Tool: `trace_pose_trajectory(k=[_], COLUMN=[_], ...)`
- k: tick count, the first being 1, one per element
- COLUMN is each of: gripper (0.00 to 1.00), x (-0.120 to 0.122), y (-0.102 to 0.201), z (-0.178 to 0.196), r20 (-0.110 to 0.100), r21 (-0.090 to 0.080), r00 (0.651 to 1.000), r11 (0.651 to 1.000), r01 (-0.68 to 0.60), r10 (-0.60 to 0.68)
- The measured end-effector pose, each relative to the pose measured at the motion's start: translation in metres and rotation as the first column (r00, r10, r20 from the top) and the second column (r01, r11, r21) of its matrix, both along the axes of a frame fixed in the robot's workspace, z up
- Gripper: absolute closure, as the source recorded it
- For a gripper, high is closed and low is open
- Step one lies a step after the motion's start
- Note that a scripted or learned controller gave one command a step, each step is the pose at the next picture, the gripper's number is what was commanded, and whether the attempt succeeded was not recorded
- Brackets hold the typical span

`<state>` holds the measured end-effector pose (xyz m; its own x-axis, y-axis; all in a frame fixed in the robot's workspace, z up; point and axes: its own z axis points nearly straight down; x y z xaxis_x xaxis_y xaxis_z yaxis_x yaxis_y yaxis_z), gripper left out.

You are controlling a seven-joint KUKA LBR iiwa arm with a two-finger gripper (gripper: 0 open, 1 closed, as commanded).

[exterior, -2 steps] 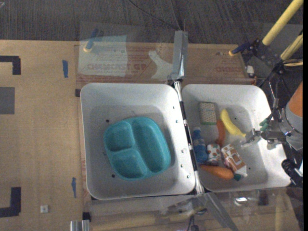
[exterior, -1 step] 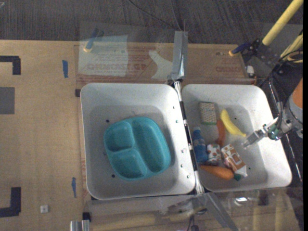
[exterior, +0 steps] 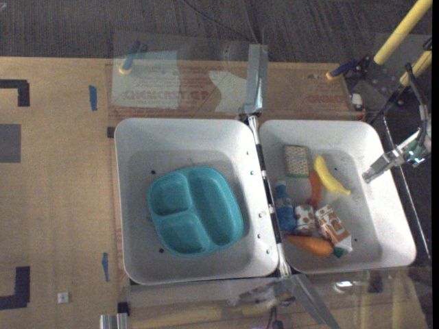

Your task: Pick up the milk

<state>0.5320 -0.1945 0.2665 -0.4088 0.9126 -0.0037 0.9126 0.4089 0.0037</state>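
- camera view: the gripper (exterior: pixel 374 173) hangs at the right side of the right bin (exterior: pixel 391 249), its slim fingers pointing down and left toward the bin floor; nothing sits between them, and how far apart they stand i cannot tell at this size.
- the milk (exterior: pixel 335 226) — a small white carton with orange-brown print — lies on its side in the lower middle of the right bin, just beside a smaller printed carton (exterior: pixel 304 218) and touching or nearly touching the carrot (exterior: pixel 312 245) below it.
- around it: a blue bottle (exterior: pixel 282 210) along the left wall, a banana (exterior: pixel 331 176) above, a speckled green packet (exterior: pixel 296 160) near the top.
- the left bin (exterior: pixel 130 252) holds a teal divided plate (exterior: pixel 196 211).
- judged step: the approach — the gripper is well apart from the milk, nothing grasped yet.
- next move calls for travelling left and down over the carton, then closing across its narrow sides without catching the carrot or the neighbouring carton.
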Motion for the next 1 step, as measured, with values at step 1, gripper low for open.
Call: trace_pose_trajectory(k=[1], gripper=[0.00], x=[-0.0447], y=[0.0232], z=[-0.1178], r20=[-0.004], r21=[0.002], r00=[0.992], r11=[0.992], r01=[-0.129], r10=[0.129])
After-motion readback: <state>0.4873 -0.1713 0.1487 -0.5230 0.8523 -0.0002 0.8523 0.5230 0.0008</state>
